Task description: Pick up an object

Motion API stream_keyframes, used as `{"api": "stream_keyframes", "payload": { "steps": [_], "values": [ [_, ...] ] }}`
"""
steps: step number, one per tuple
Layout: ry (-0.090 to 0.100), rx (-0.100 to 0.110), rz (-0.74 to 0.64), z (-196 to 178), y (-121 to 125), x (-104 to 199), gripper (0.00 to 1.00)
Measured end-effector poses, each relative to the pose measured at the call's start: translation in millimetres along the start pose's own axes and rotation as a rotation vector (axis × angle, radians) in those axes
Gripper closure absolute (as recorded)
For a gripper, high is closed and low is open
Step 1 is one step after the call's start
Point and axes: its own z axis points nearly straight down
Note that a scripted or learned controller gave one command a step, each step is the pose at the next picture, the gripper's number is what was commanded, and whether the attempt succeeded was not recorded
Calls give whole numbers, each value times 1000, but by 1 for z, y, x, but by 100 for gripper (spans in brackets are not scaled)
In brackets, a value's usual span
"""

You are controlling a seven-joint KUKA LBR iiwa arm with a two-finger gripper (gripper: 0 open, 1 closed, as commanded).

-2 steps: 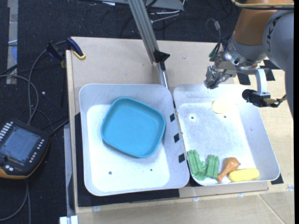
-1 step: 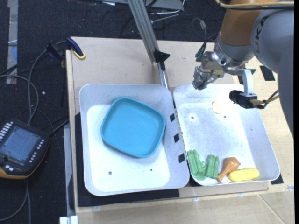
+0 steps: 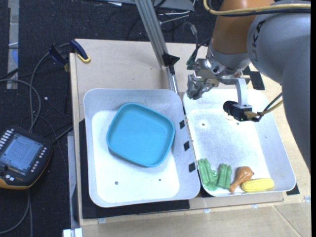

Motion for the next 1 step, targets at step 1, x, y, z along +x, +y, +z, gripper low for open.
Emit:
{"api": "stream_keyframes", "payload": {
  "steps": [1],
  "values": [
    [0,0,0,-5,-8,56,100]
  ]
}}
